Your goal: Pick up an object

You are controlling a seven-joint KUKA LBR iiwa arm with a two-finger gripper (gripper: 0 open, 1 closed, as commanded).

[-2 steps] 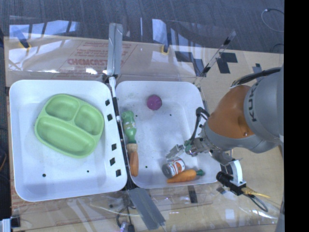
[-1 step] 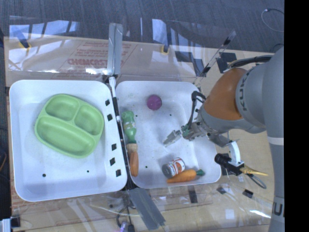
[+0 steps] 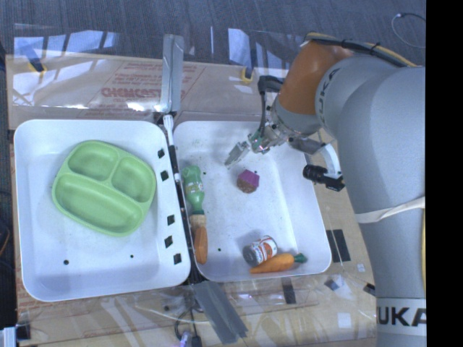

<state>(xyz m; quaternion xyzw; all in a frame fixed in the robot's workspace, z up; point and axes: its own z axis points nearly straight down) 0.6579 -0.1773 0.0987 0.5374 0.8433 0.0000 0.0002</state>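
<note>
My gripper [image 3: 244, 150] hangs over the upper middle of the right bin [image 3: 304, 194], its metal fingers [image 3: 234, 154] spread open with nothing between them. A small purple-and-tan object [image 3: 248, 181] lies just below and slightly right of the fingertips, apart from them. Along the bin's left wall a green bottle [image 3: 192, 188] lies lengthwise, with an orange carrot-like piece [image 3: 200, 243] below it. At the bin's front sit a small can [image 3: 260, 250] on its side and an orange carrot [image 3: 275, 264] touching it.
The left bin [image 3: 43, 259] holds a green divided plate [image 3: 105, 186]. A grey divider with black clips [image 3: 171, 215] runs between the bins. The grey arm [image 3: 376, 136] with its orange band [image 3: 307, 78] covers the right side of the bench.
</note>
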